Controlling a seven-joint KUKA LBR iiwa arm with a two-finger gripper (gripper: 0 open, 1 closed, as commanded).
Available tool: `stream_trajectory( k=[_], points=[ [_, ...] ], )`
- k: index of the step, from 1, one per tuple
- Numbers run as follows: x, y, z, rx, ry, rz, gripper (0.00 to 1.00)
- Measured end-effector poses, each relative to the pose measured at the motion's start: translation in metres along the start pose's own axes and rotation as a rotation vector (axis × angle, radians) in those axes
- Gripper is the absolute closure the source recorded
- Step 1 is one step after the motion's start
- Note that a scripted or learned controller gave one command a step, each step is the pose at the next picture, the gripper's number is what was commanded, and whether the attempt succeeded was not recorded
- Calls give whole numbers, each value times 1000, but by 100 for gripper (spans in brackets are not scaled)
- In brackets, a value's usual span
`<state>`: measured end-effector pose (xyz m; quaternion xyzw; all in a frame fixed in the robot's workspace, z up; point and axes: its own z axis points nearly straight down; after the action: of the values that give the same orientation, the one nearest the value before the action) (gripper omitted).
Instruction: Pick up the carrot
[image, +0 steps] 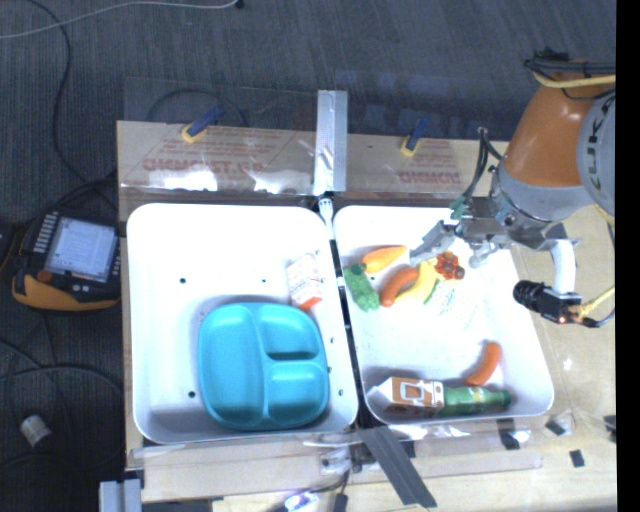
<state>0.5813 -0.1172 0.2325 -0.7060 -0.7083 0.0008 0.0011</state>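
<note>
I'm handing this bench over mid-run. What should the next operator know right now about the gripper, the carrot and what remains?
Gripper: over the upper part of the right bin, above the cluster of toy food; nothing visibly between its fingers, and open or shut cannot be told.
Carrot: lying in the right bin, just below and left of the gripper, beside a yellow piece and a green vegetable.
Elsewhere: a sausage and a green bottle at the bin's lower edge; a blue divided tray in the left bin.
Done: the approach only.
Left: grasp and lift the carrot.
</note>
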Motion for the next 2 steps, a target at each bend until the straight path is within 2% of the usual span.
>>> stream_trajectory(
  k=[1, 2],
  points=[
    [16, 75, 94, -1, -2, -250, 0],
    [-9, 57, 23, -1, -3, -382, 0]
  ],
)
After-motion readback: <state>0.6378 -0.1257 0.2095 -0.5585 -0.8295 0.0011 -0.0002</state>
